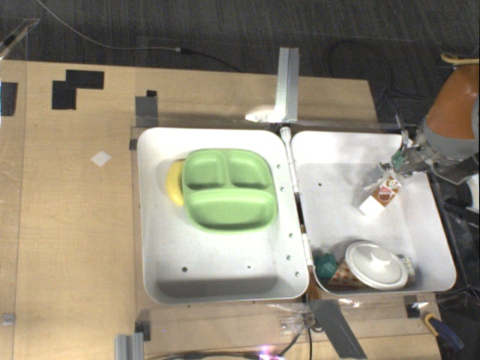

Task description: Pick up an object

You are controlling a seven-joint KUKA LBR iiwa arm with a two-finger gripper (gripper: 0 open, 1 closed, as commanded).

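My gripper (399, 161) hangs over the right-hand white bin (442, 227), near its far right corner, and a small white carton with a red-brown label (380, 194) sits right at my fingertips, tilted, its lower end towards the bin's middle. It looks to be between my fingers or just touching them; I cannot tell which, nor how far apart they stand. My grey arm with its orange band (456, 115) reaches in over the bin's right edge. Along that bin's near edge lie a round white lid (377, 265) and a teal object (325, 265). In the left-hand white bin (157, 253), a green compartment tray (227, 188) covers part of a yellow item (174, 184).
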